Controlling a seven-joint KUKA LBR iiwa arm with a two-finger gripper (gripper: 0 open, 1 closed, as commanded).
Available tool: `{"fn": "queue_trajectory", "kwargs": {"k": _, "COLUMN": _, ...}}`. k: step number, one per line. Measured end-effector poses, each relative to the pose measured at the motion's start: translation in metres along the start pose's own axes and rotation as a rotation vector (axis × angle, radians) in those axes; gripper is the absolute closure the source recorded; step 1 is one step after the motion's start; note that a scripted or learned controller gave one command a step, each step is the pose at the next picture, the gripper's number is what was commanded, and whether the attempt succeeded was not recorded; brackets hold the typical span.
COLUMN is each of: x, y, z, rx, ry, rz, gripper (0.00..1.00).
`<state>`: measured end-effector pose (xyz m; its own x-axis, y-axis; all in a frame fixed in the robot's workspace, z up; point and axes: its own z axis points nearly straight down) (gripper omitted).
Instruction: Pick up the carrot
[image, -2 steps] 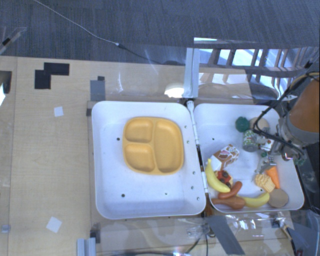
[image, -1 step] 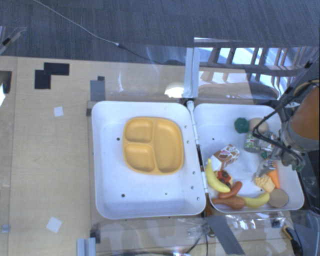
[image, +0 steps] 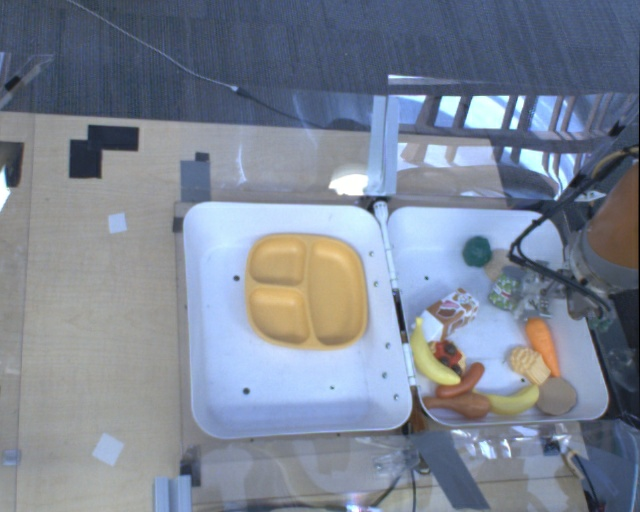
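Two yellow bananas (image: 436, 362) and a reddish sausage (image: 463, 404) are seen along the near edge of the right bin (image: 430, 232), below and to the left of the gripper (image: 548, 296). Well to the gripper's left, the left bin (image: 215, 330) is occupied by a yellow three-compartment plate (image: 305, 290). At the picture's right edge the grey arm (image: 608, 240) is shown reaching over the right bin, with black cables looped above it. The gripper is poised low over the bin's right part, its tip blurred against a small greenish item (image: 508, 292); whether it is spread or closed cannot be told, and nothing is seen held in it. The carrot (image: 542, 345) is found just below the gripper, lying on the bin floor with its narrow end pointed up toward the tool; whether the two touch cannot be told. Just below the carrot, a tan ridged piece (image: 527, 364) and a round brown item (image: 557, 397) are seen. To the gripper's left a small printed carton (image: 457, 310) is pictured, and up and to its left a dark green ball (image: 477, 250).
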<state>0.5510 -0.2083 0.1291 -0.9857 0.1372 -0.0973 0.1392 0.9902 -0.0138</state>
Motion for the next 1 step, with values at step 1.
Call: {"fn": "queue_trajectory", "kwargs": {"k": 1, "x": 0.0577, "y": -0.0071, "z": -0.0418, "rx": -0.022, "ry": 0.086, "rz": -0.219, "gripper": 1.0}}
